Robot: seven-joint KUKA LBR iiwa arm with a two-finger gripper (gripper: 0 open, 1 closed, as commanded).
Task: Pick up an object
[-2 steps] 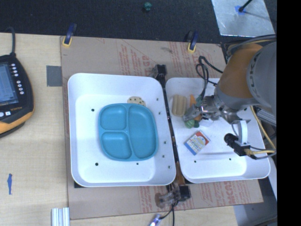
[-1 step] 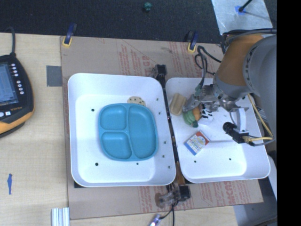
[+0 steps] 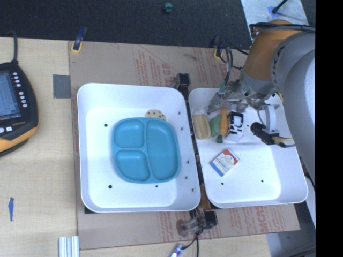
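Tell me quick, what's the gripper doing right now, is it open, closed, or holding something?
Gripper: down over the back of the right bin, above the cluster of small items; whether it is open, closed or holding anything cannot be told.

A: What sort of place was it?

B: A robotics lab. A grey arm with an orange band (image 3: 268,52) reached over two shallow white bins (image 3: 88,143) on a cardboard-covered wooden bench (image 3: 134,58).

A: Anything else?

B: A black-and-orange handheld control pendant (image 3: 13,108) lay at the left, and cables ran about.
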